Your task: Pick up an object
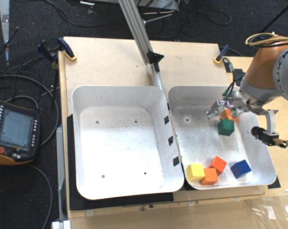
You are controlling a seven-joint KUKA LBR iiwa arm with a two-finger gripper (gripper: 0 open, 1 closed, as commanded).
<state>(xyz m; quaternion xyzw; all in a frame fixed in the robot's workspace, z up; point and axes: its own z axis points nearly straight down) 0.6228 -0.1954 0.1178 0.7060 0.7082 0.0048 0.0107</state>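
The right bin (191, 104) holds several small blocks. My gripper (224, 109) hangs over the bin's upper middle, with the grey arm and its orange band (263, 73) reaching in from the right. Just under the gripper a bit of an orange block (228, 114) peeks out, mostly hidden. A green cube (226, 127) lies right below it, touching or nearly touching the orange one. Along the bin's near edge lie a yellow cube (196, 171), two orange cubes (218, 164) (210, 176) and a blue cube (240, 168).
The left bin (115, 142) sits beside the right one, their walls meeting at the middle. A slanted metal pole (136, 27) rises from behind the bins. Clamps mark the board's far corners. A teach pendant (15, 130) lies on the floor at left.
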